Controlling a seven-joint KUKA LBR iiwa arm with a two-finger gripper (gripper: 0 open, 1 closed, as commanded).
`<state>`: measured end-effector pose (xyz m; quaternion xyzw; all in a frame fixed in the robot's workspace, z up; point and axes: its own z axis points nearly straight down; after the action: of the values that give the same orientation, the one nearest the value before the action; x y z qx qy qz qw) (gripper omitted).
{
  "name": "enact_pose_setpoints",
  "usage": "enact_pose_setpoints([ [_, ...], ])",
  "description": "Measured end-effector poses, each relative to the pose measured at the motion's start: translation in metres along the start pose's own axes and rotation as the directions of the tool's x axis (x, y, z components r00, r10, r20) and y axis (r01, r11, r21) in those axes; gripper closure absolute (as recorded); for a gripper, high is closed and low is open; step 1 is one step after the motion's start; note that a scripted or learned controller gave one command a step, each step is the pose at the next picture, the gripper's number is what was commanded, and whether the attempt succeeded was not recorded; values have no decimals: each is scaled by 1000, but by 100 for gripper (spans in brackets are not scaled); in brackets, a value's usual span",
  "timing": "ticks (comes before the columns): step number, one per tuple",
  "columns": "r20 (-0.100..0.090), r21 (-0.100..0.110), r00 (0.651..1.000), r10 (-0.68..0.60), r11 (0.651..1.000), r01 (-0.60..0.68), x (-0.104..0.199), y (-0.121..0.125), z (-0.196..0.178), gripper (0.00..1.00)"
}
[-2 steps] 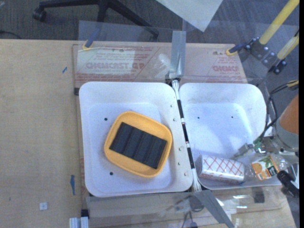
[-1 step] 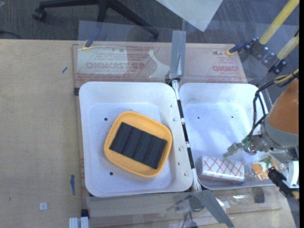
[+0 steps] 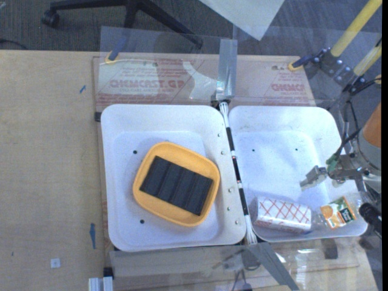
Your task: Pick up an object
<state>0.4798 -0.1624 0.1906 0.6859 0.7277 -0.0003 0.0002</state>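
The red-and-white checked box (image 3: pixel 284 214) is lying flat near the front wall of the right bin (image 3: pixel 276 135), and the small orange juice carton (image 3: pixel 338 213) is resting just beside it, toward the front right corner. Either one could be the thing to pick up. The gripper (image 3: pixel 316 177) is hanging above the right side of that bin, a little behind the two packages and between them, and nothing is sitting between its tips; whether it is spread or pressed together I cannot tell (this part is small and blurred).

In my judgement the arm is working in the approach step, and nothing is being grasped yet. The next move is probably asking for a short shift toward the front of the bin, then a descent over one package, staying clear of the wall.

Counting the things: two white bins, two packages in the right bin, and one yellow tray (image 3: pixel 176 183) in the left bin (image 3: pixel 118 132), which is carrying a dark ribbed block (image 3: pixel 176 185).
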Motion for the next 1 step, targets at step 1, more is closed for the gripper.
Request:
enact_pose_setpoints([
  [1,2,-11,999,-48,999,48,30,5,102,0],
])
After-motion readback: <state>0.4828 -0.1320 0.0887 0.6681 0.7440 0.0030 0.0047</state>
